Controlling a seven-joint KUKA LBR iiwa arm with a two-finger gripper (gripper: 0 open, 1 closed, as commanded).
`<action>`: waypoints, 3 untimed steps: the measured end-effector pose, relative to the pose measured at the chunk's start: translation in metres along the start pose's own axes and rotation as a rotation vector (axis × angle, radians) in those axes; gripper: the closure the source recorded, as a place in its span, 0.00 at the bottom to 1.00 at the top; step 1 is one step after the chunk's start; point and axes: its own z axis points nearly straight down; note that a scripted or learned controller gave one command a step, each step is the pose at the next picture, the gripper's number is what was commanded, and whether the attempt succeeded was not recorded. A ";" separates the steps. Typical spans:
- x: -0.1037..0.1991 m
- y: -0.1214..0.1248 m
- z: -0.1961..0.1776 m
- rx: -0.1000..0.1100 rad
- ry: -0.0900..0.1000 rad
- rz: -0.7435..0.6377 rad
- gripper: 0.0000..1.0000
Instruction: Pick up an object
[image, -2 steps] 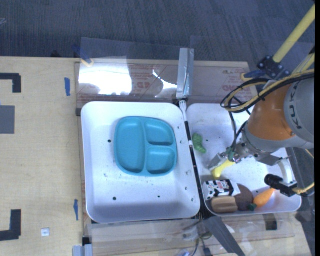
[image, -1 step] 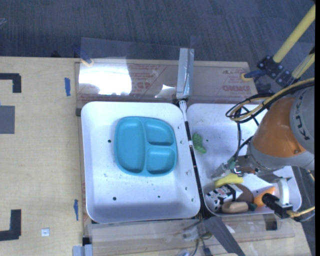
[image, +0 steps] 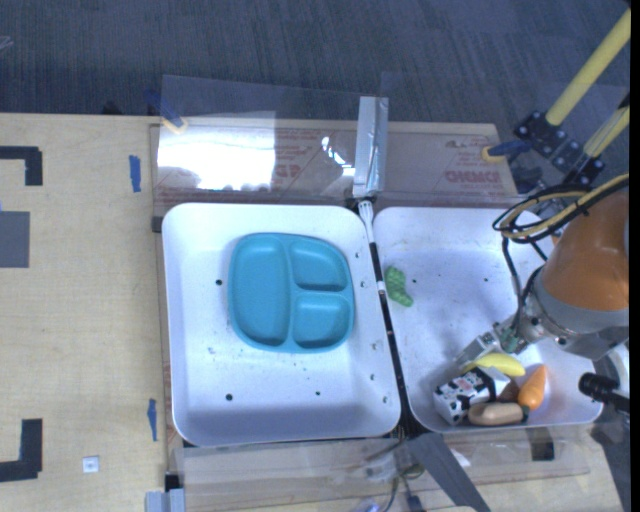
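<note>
My gripper (image: 492, 350) reaches down into the right bin (image: 450, 260) near its front right corner, right above a pile of small toys. Its tip is at a yellow banana (image: 503, 364), touching or just over it. Beside the banana lie an orange carrot (image: 534, 388), a brown sausage-shaped piece (image: 497, 412) and a black-and-white object (image: 460, 392). A small green object (image: 398, 285) lies alone near the right bin's left wall. Nothing is visibly lifted off the bin floor.
The left bin (image: 190, 380) holds a blue divided plate (image: 291, 291) at its centre. A raised divider separates the two bins. The arm's orange band (image: 598, 262) and black and yellow cables (image: 540, 215) hang over the right bin's right side.
</note>
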 end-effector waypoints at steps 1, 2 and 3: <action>0.005 -0.016 0.000 0.000 0.004 0.310 0.00; 0.004 -0.014 -0.011 -0.004 0.003 0.311 1.00; -0.038 0.078 0.001 0.003 0.002 0.433 1.00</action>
